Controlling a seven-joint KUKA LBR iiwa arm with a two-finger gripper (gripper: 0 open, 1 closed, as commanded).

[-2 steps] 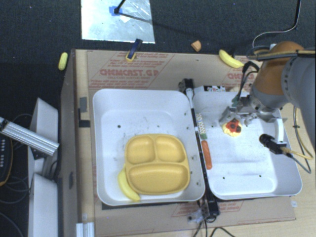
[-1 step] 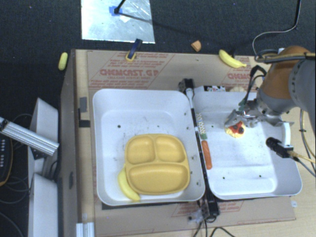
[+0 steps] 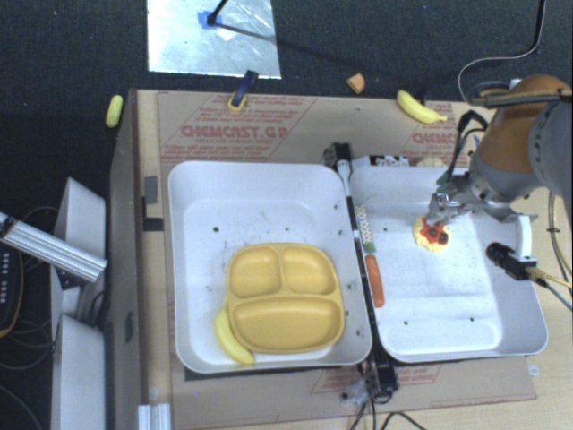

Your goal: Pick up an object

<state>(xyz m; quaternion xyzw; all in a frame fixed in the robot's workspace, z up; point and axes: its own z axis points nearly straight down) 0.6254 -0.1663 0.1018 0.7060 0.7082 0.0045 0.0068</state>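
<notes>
My gripper [image 3: 439, 219] reaches down into the right bin [image 3: 448, 330], its tip right over a small yellow and red toy [image 3: 432, 236] lying on the bin floor. An orange carrot-like stick [image 3: 375, 280] lies along the right bin's left wall. The left bin [image 3: 197, 204] holds a yellow divided plate [image 3: 285, 296] and a yellow banana [image 3: 231, 339] tucked at the plate's lower left.
Outside the bins, a yellow banana [image 3: 418, 107] lies on the cardboard at the back right, a small orange piece [image 3: 356, 82] and a yellow piece [image 3: 114, 110] on the dark floor. A silver sheet [image 3: 213, 23] lies at the back.
</notes>
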